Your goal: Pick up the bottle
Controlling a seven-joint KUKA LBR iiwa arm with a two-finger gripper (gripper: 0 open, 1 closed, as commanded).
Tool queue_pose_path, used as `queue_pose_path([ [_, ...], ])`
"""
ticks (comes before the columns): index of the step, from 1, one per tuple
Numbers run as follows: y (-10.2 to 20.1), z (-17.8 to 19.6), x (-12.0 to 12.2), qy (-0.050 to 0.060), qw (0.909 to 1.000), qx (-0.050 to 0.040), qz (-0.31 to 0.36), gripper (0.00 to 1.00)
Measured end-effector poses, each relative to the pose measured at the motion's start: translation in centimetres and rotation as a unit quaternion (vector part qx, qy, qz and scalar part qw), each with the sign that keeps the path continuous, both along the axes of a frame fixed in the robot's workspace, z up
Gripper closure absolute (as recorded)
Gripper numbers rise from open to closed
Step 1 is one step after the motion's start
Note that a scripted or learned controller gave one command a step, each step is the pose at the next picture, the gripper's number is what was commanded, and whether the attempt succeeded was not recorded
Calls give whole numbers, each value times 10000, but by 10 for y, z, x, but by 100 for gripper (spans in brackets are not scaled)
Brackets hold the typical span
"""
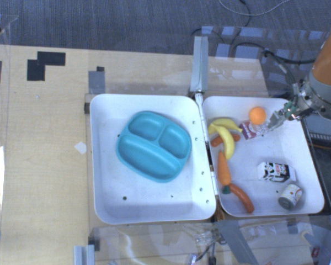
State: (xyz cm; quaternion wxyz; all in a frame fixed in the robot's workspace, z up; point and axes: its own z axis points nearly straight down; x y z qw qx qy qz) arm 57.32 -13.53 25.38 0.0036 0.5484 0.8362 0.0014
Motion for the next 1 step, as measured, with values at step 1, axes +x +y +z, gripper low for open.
queue_pose_path([
  [1,0,-1,0,6,10000,2,-1,0],
])
